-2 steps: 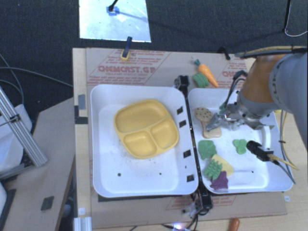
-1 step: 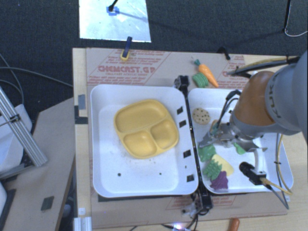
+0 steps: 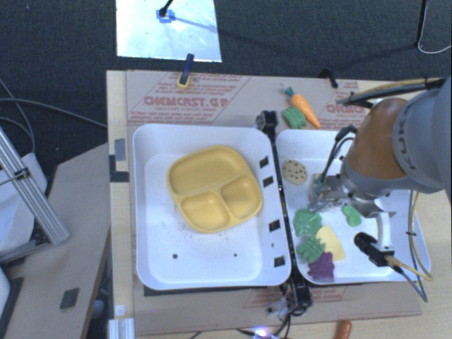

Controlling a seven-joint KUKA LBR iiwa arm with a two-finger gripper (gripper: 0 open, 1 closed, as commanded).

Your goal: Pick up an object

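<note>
Nearest candidate: a green leafy toy [image 3: 306, 222], lying flat on the floor of the right bin [image 3: 395, 270], just below and slightly left of my gripper [image 3: 319, 191]. I am hanging over it now, low in the bin; from above I cannot tell how the gripper is set, nor whether anything is caught in it.

Working outward from there. A yellow wedge [image 3: 332, 242] is touching the green toy's lower right edge. A second green piece [image 3: 308, 248] is lying below that, and a purple grape cluster [image 3: 321, 265] further down, close to the bin's near wall. These four are bunching together, so closing on one is likely to nudge the others. A small green piece [image 3: 352, 214] is sitting to my right, apart from the cluster. A speckled cookie [image 3: 294, 171] is lying above and to my left, alone, probably the cleanest target of the lot.

Beyond the divider to my left, the left bin [image 3: 152, 210] is holding a yellow divided plate [image 3: 214, 187], well apart from me. Behind the bins, on the cardboard, a carrot [image 3: 305, 106] and a green toy beside it [image 3: 293, 118] are lying outside reach of this descent.

Judgement: the pick is not yet made.
</note>
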